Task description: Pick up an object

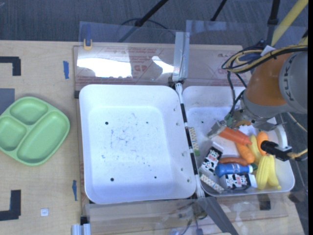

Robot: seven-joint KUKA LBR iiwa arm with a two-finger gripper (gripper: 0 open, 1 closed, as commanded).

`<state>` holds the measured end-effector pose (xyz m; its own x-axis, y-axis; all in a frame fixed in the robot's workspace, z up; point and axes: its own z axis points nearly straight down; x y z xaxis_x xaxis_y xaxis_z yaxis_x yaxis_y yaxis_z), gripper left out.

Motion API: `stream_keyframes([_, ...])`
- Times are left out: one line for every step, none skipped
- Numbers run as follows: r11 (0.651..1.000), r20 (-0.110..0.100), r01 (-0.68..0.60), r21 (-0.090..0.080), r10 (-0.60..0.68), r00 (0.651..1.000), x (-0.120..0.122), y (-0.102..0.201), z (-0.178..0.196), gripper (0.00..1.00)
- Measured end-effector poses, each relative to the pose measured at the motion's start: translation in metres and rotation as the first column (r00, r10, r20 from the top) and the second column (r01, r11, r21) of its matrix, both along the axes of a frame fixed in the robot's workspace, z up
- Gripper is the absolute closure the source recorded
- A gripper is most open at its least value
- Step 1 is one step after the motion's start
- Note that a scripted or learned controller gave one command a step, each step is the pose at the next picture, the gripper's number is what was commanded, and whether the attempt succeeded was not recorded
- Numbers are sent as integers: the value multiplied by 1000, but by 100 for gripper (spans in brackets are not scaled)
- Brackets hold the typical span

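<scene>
Right bin (288,182) is the landmark here: at its near wall, the corn (268,171), blue bottle (234,169) and cow-print carton (212,160). Further in lies a carrot (236,135), jaws (234,120) just above it, can't tell their state. Left of it, the other bin (132,97).

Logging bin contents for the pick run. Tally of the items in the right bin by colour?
As far as the clutter lets me separate them:
Orange: 3, a carrot and two smaller pieces
Yellow: 2, a corn cob and a banana-like piece
Blue: 1, a bottle
Black-and-white cow print: 2, cartons
Total: 8
</scene>
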<state>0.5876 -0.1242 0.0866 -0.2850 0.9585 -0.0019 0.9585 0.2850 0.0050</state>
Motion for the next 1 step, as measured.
stream_keyframes([1000, 8, 1, -1, -1, 1000, 2, 0, 12, 100])
